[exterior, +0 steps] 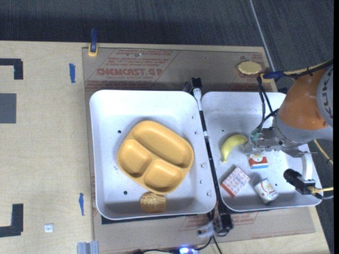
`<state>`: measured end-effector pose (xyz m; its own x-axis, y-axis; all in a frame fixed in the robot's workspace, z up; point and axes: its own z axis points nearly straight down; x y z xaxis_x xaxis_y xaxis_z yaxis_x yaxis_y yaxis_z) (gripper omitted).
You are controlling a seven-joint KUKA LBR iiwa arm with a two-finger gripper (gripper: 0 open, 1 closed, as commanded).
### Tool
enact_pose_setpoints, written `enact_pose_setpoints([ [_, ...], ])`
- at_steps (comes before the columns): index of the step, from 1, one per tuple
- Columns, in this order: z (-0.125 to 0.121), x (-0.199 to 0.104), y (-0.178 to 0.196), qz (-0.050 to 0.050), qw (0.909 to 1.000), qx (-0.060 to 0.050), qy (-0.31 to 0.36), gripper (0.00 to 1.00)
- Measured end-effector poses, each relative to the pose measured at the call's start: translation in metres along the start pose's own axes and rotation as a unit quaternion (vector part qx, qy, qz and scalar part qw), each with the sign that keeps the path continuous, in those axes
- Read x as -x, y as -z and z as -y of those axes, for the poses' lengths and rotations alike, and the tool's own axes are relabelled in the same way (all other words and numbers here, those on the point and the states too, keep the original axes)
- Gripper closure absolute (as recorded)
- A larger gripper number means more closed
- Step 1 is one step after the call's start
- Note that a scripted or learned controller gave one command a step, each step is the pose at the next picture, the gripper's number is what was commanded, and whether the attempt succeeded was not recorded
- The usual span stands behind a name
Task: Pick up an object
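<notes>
My gripper (260, 141) hangs low over the middle of the right bin (233, 103), below the orange wrist band. A yellow banana (231, 144) lies just to its left, apart from it. A small red and white carton (258, 162) sits directly in front of the gripper, very close to it; whether they touch is unclear. A red-patterned white box (234, 181) and a small white can (266, 190) lie nearer the bin's front wall.
The left bin (106, 110) holds a large yellow divided plate (154, 155) and a small brown ridged item (152, 201) at its front. A tan disc (250, 67) rests on the cardboard behind the right bin.
</notes>
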<state>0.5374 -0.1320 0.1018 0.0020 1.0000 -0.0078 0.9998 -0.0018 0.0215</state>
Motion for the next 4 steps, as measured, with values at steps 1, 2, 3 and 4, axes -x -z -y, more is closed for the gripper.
enact_pose_setpoints([
  [1,0.000,0.000,-0.001,0.000,1.0000,0.000,0.000,0.00],
  [2,0.058,-0.031,-0.015,-0.005,0.9999,-0.010,0.001,0.00],
  [3,0.057,-0.039,-0.014,-0.004,1.0000,-0.009,0.000,0.00],
  [4,0.055,-0.039,-0.004,-0.003,1.0000,-0.006,0.000,1.00],
])
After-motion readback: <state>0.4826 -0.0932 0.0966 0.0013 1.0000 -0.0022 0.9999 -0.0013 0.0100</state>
